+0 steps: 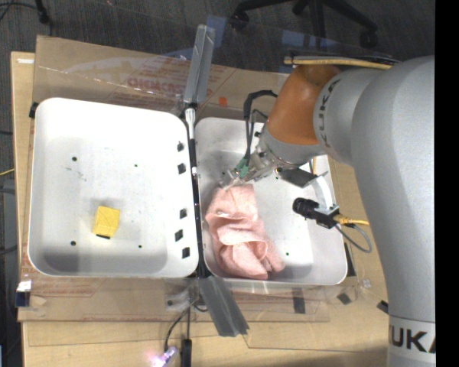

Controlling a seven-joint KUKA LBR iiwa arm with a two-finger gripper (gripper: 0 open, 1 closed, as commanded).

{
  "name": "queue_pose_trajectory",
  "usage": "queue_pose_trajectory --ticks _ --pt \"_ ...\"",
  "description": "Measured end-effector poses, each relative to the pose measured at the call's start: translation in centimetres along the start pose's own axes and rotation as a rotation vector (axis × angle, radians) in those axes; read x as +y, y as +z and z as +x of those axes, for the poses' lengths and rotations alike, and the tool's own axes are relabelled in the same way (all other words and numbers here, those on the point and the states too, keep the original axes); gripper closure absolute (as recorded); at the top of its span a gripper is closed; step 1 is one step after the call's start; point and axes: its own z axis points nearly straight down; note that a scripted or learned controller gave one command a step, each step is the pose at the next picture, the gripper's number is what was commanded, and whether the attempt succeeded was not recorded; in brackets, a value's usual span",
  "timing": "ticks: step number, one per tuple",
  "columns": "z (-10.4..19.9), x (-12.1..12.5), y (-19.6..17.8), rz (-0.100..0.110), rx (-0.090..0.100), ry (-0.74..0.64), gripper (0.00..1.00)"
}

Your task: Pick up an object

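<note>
Jaws touching pink cloth; yellow block in left bin

A crumpled pink cloth lies in the right white bin; a small yellow sponge block sits in the left white bin; the gripper hangs above the cloth's top edge.

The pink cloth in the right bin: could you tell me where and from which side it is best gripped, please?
Probably from above, at a raised fold near the top of the pink cloth. It lies crumpled and limp on the floor of the right bin, so a pinched ridge should hold better than a flat edge. The gripper is just above that upper end.
</note>
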Motion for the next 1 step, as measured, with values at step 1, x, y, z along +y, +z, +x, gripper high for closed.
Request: queue_pose_trajectory --ticks 1 --pt "3.59 6.33 -9.10 -0.002 -0.001 0.130 1.00"
